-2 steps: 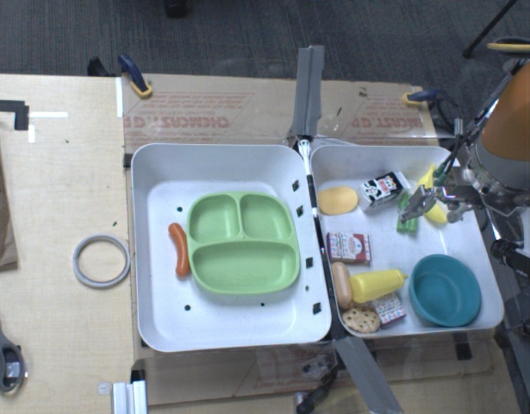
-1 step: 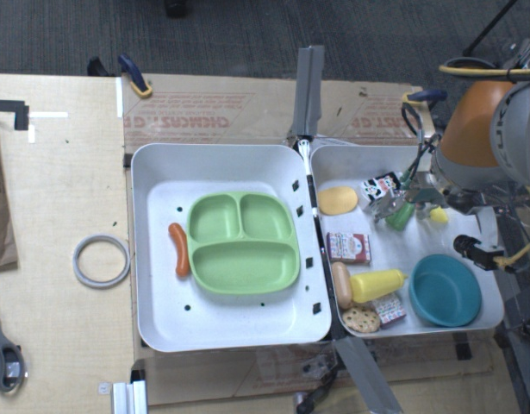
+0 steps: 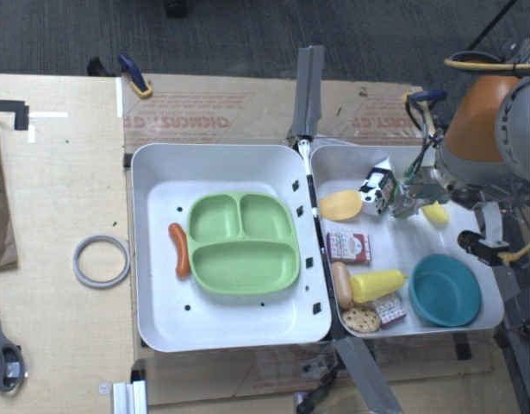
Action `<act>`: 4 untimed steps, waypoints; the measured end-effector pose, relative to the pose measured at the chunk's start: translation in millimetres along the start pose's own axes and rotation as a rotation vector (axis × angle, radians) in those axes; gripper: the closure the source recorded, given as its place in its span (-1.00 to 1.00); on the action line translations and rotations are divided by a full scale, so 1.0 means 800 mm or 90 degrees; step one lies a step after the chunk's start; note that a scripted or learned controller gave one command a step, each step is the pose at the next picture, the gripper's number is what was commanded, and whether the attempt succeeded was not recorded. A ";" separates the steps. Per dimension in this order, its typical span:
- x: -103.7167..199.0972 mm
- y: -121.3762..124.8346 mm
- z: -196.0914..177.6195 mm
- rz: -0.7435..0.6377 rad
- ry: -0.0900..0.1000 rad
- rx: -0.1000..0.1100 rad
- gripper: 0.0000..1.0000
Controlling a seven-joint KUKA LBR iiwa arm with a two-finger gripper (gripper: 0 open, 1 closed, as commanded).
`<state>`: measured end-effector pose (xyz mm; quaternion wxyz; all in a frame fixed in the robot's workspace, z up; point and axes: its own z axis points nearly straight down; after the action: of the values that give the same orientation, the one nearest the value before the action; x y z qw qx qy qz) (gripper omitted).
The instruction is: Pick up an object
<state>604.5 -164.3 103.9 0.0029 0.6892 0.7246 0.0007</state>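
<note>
- Camera view, risks: I have the gripper (image 3: pixel 402 203) low in the right bin (image 3: pixel 489 324), crowded by a black-and-white carton (image 3: pixel 378 188) on one side and a small yellow block (image 3: pixel 435 214) on the other. In my judgement a close here could nudge the carton or pinch two things at once.
- Camera view, risks: the yellow lemon-shaped toy (image 3: pixel 341 205) lies just beside the carton; a push on the carton would likely shift it against the bin wall.
- Camera view, arm pose: the arm (image 3: pixel 484 136) reaches in from the right, orange band above the wrist, tool pointing down and toward the left bin (image 3: pixel 152 257).
- Camera view, fingers: I cannot tell whether they are released or clenched; the tip is too small and cluttered to read, and I see nothing clearly between them.
- Camera view, task things: candidates all sit in the right bin — carton, block, red box (image 3: pixel 348 247), mustard bottle (image 3: pixel 377 284), blue bowl (image 3: pixel 445 291), cookie (image 3: pixel 361 320).
- Camera view, elsewhere: the left bin holds a green divided plate (image 3: pixel 243 242) and an orange sausage (image 3: pixel 180 249). A ring (image 3: pixel 101 260) rests on the surface (image 3: pixel 58 188).
</note>
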 end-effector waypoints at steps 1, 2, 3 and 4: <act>0.001 -0.002 0.004 0.000 0.001 0.004 -1.00; -0.004 0.055 0.015 -0.019 0.003 0.014 -1.00; -0.002 0.054 0.004 -0.021 0.005 0.018 1.00; -0.002 0.054 0.004 -0.021 0.005 0.018 -1.00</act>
<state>648.0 -163.6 101.3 -0.0097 0.6768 0.7360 -0.0068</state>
